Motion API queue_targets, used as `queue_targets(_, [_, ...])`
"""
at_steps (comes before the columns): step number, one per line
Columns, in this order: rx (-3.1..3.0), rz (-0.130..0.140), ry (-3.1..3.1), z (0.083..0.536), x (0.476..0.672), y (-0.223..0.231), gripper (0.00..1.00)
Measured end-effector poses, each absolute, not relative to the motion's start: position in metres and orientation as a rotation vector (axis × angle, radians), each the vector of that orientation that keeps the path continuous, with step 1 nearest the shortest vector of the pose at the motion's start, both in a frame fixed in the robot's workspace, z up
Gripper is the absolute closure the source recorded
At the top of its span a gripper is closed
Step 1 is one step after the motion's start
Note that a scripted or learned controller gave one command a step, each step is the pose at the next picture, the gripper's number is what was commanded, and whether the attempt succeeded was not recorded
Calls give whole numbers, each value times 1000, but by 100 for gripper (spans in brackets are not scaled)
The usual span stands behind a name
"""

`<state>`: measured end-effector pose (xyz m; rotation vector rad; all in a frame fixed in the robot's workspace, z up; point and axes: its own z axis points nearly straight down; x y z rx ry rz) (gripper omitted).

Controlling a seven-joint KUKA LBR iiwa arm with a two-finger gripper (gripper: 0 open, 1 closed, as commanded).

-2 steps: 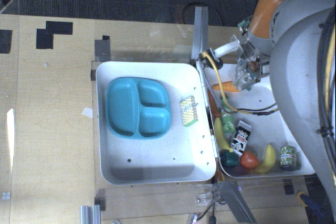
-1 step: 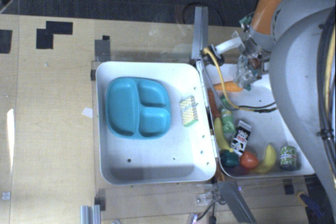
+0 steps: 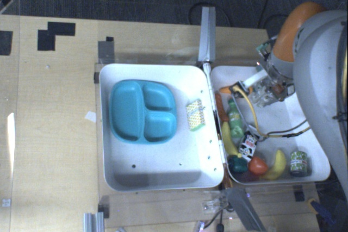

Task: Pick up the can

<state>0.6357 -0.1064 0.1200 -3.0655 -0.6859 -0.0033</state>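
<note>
**White bins, one roomy and one crowded**

You have lots of open floor in the left bin (image 3: 125, 176), around the blue tray (image 3: 143, 111). The right bin (image 3: 321, 171) is half covered by the grey arm (image 3: 326, 73). The gripper (image 3: 247, 144) sits low among the fruit; you cannot tell its state. The can (image 3: 298, 163) stands in the near right corner, beside the banana (image 3: 277, 163).

No text legible from my feed. The can (image 3: 298, 163) carries a green label, print too small to read. The small patterned packet (image 3: 196, 114) shows only a blurred yellow-green pattern.
</note>
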Motion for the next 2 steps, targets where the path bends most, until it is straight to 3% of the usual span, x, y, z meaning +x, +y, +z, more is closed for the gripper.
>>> queue_targets(1, [-3065, -4, -687, 120, 636, -106, 0])
queue_targets(2, [-3118, -31, -439, 103, 661, -90, 0])
